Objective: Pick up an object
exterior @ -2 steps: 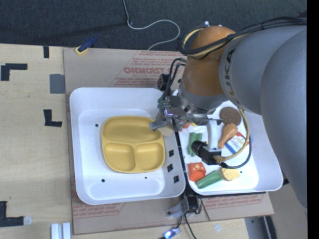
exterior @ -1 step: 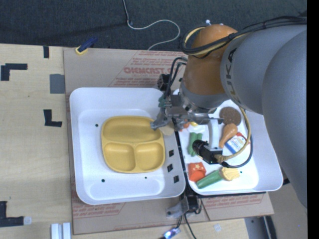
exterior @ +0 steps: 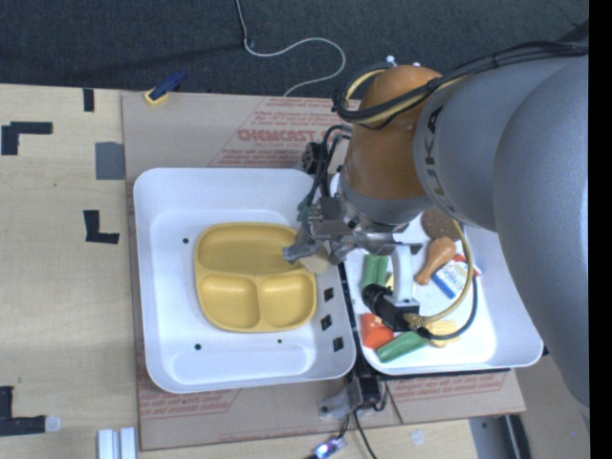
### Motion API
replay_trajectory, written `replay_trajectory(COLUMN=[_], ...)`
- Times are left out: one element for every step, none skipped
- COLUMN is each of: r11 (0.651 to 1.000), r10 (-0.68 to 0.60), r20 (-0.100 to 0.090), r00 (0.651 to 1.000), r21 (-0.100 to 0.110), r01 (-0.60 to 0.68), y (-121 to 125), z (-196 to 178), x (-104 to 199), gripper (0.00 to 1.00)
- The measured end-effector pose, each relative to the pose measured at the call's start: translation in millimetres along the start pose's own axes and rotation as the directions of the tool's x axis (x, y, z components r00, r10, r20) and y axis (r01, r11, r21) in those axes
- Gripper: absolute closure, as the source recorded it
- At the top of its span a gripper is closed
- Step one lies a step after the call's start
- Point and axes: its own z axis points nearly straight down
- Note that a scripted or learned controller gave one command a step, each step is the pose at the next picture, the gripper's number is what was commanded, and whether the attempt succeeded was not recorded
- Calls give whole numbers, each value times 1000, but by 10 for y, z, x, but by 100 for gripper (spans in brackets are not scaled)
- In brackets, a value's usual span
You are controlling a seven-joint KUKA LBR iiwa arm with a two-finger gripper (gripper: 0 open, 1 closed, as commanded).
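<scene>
The gripper hung over the right rim of the yellow divided tray lying in the left bin, and whether it was released or clenched could not be told. Green cylinders, a red piece and a brown object lay in the right bin, partly under the arm.
</scene>
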Motion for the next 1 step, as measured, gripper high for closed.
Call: replay_trajectory(r11=[1000], r10=[-1], r20=[-1], r00=[1000], r21=[-3], r01=[1], y=[94], z=[-119], x=[90], gripper=[100])
